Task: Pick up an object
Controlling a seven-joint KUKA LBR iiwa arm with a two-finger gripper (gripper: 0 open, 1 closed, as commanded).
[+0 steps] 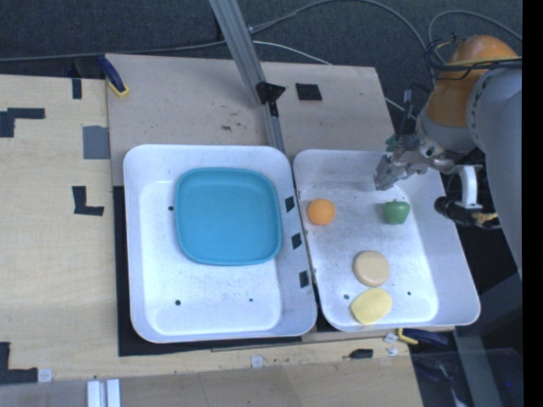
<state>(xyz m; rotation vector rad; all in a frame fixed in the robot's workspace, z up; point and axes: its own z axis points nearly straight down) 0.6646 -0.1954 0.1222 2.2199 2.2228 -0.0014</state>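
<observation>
The right bin (441, 265) holds an orange ball (321, 212) at its left, a green piece (395, 213) toward the right, a tan round cookie (372, 268) and a yellow piece (371, 305) near the front. My gripper (389, 176) hangs over the bin's back right part, just behind and slightly left of the green piece. Nothing shows between its fingers.
The left bin (148, 253) carries a blue square plate (228, 215). A slanted metal post (246, 49) rises behind the bins. The arm's grey body and orange band (475, 58) stand at the right, with cables behind.
</observation>
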